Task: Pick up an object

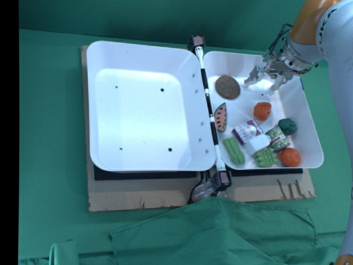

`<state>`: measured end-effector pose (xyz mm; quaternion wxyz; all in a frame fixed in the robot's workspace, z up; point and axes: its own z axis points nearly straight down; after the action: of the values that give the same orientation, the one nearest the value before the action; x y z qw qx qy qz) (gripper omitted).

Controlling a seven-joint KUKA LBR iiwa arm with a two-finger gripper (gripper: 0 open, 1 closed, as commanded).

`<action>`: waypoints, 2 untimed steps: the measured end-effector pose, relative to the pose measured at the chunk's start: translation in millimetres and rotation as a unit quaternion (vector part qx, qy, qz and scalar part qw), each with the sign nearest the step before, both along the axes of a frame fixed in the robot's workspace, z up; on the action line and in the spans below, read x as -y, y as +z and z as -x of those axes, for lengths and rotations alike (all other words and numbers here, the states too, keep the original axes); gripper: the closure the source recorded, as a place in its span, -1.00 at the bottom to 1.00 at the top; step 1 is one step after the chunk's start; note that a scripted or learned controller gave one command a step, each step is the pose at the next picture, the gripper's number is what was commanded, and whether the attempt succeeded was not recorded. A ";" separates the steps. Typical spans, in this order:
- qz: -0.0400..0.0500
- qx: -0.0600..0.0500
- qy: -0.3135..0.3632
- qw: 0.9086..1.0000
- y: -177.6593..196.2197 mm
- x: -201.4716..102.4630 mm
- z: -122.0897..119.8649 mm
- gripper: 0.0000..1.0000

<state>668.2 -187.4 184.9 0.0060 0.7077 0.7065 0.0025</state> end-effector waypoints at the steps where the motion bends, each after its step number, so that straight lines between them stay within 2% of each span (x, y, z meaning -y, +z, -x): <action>1: 0.000 0.000 0.000 1.000 0.0 0.0 0.0 -1.00; 2: 0.001 0.002 -0.001 1.000 1.2 1.1 57.0 -1.00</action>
<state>611.2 -188.5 186.1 0.0080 0.7085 0.7057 0.0030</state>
